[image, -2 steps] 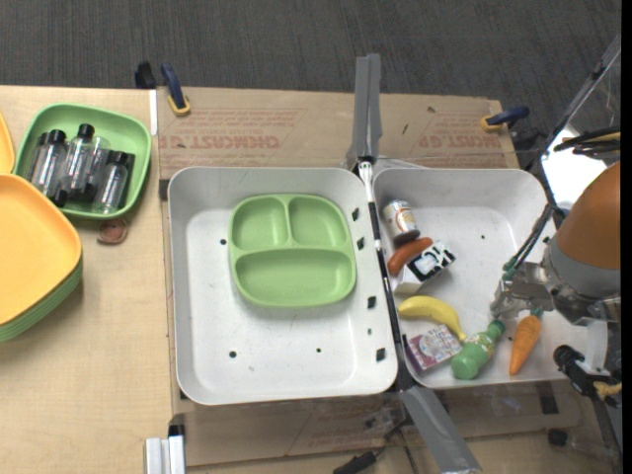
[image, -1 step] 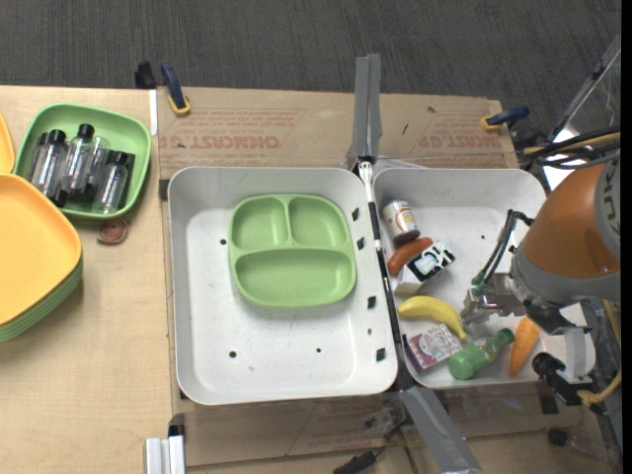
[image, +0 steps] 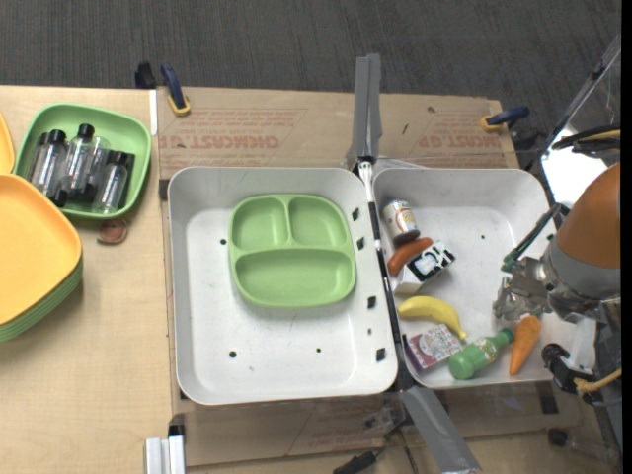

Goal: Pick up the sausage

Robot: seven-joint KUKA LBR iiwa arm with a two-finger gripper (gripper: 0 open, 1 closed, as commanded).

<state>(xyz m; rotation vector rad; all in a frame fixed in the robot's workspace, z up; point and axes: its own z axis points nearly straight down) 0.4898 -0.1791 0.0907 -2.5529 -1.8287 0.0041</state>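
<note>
Seen from above, your grey arm with its orange band reaches in from the right, its two-finger gripper (image: pixel 515 299) low at the right-hand side of the right shallow white bin (image: pixel 474 184). How far that gripper is parted you cannot tell from this angle, and nothing is seen between its tips.

The reddish-brown sausage (image: pixel 409 255) you are after lies well apart from the gripper, by the bin's left wall. It rests at a slant just below a small metal can with a red label (image: pixel 400 217) and touches a black-and-white packet (image: pixel 433 261) on its right.

Lower in the same bin, a yellow banana (image: pixel 432 311) curves above a pink-and-white pouch (image: pixel 434 346). Beside the pouch lies a green plastic bottle (image: pixel 476 356), and just right of that an orange carrot (image: pixel 523 344) leans close under the gripper.

The left white bin (image: pixel 197 344) holds a pale green three-compartment plate (image: pixel 292 251), flat near its upper middle.

On the bench to your far left, a green square tray (image: pixel 128 136) carries several clear bottles with black caps (image: pixel 77 166), next to a stack of orange plates (image: pixel 35 255).
</note>
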